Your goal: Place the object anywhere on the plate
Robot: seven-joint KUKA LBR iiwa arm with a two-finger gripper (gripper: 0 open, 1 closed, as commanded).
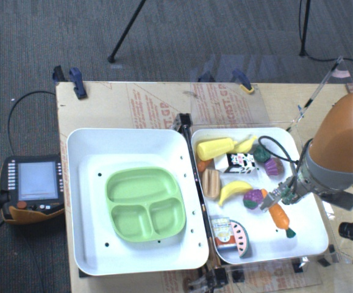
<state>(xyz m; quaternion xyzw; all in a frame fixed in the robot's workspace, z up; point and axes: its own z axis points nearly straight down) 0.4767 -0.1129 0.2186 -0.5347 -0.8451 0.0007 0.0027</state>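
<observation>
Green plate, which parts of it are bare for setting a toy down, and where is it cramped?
All three compartments of the green plate are bare, as is the left bin floor ringing it. The right bin is crowded around the banana, carrot and gripper.

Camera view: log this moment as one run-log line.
arm: over right bin | gripper: low beside toy carrot and purple grapes | green plate: left bin, nothing on it | placement: not yet done
</observation>
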